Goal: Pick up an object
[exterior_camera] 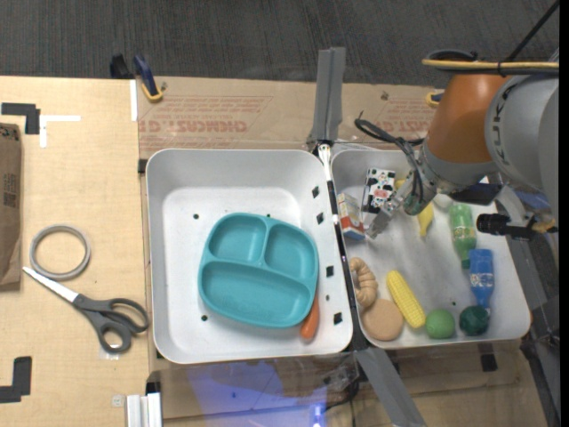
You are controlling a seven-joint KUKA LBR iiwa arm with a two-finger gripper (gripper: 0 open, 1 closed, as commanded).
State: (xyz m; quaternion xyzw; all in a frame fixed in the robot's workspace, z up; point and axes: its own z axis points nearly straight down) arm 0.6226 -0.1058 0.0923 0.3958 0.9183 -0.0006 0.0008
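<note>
My gripper (380,210) hangs low over the back left part of the right bin (498,334), with a black-and-white tag on its body. Just left of it, a small red and white item (352,227) lies against the bin's left wall. A yellow piece (425,220) sits just to its right. Further right are a green bottle (461,229) and a blue bottle (480,276). Along the front lie a corn cob (405,298), a green ball (439,324), a dark green item (475,319), a tan round piece (383,321) and a beige twisted pastry (362,279).
The left bin (178,185) holds a teal divided plate (259,270) with an orange carrot (309,323) at its front right. Scissors (93,308) and a tape ring (60,251) lie on the bench to the left. A grey divider post (327,96) stands behind the bins.
</note>
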